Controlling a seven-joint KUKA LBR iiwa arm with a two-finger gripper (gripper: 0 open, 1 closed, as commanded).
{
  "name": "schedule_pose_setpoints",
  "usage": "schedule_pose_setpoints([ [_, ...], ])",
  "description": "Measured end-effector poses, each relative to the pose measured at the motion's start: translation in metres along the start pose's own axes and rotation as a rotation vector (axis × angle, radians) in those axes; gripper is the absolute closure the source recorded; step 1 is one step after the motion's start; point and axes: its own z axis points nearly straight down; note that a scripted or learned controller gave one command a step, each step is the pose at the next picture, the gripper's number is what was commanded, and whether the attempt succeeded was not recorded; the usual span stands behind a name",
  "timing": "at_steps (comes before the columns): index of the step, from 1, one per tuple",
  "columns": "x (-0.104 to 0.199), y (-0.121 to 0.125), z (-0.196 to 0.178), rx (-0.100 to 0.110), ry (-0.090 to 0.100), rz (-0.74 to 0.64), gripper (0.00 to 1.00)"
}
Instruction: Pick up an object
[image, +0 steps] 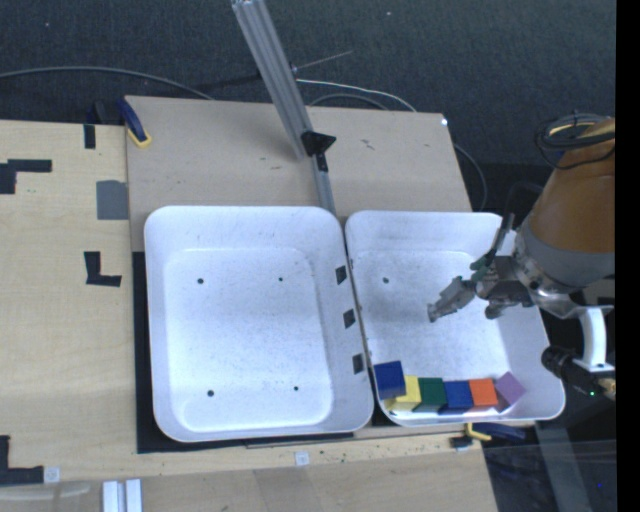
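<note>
A row of small blocks lies along the front wall of the right bin (440, 235): a blue block (389, 377), a yellow block (404, 400), a green block (431, 391), a second blue block (458, 395), an orange block (483, 392) and a purple block (509, 387). My gripper (466, 306) hangs over the middle of the right bin, up and back from the blocks. It is open, its two fingers spread apart with nothing between them.
The left bin (160, 300) stands beside the right one, with a raised divider between them. A slanted metal pole (280, 75) crosses the bench behind the bins. The arm's grey and orange body (575, 215) overhangs the right bin's right wall.
</note>
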Motion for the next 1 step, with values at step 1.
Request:
schedule_pose_setpoints([
  [1,-0.0878,0.0179,0.1168,0.007,-0.002,0.006,0.00],
])
